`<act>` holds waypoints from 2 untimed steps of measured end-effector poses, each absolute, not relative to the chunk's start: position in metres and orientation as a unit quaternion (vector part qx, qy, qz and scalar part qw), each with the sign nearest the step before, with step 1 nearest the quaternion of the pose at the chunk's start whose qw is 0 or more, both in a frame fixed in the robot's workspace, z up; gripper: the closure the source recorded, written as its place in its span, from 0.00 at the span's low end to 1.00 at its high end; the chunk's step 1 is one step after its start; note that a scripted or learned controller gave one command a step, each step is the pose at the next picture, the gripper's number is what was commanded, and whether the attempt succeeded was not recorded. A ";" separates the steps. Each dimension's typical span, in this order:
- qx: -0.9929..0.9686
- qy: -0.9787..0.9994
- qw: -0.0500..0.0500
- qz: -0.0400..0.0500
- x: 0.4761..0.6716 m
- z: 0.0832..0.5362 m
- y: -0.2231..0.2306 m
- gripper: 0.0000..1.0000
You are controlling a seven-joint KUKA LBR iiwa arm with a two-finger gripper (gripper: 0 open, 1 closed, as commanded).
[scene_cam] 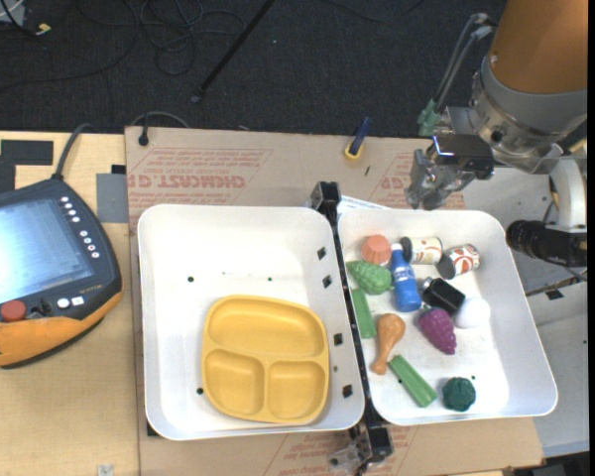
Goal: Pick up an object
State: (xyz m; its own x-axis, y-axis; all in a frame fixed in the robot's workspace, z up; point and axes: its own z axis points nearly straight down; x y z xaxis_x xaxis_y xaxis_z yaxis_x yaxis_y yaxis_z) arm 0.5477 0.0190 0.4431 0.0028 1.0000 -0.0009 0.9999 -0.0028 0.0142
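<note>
Candidates all sit in the right bin (521, 296), clustered toward its left half. Back row: orange-pink cup (377, 249), small can (423, 250) on its side, red-and-white ball (463, 259). Middle: blue bottle (406, 282), green leafy piece (371, 276), black block (443, 295), white ball (470, 312), purple grapes (437, 329). Front: drumstick (387, 339), green stick (413, 381), dark green ball (459, 393). A long green piece (362, 311) lies along the wall shared with the left bin. Several touch: bottle against leafy piece, black block against white ball.

Gripper (433, 188) hangs over the bench just beyond the right bin's back rim, above the pile and apart from every object. Nothing sits between its fingers; whether they are parted or closed cannot be told from this angle.

Left bin (178, 266) holds a yellow tray (266, 359). Teach pendant (42, 266) lies on the bench at far left.

Step, by my reading: approach, no pick begun. Next move needs the gripper brought forward over the bin and lowered on one target. The dark green ball or green stick stand clear of neighbours and look easiest; the middle cluster risks pinching two things or nudging them aside.
</note>
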 end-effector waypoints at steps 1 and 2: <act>0.704 0.710 0.000 0.003 0.503 0.507 0.112 1.00; 0.708 0.706 -0.004 -0.007 0.482 0.390 0.073 1.00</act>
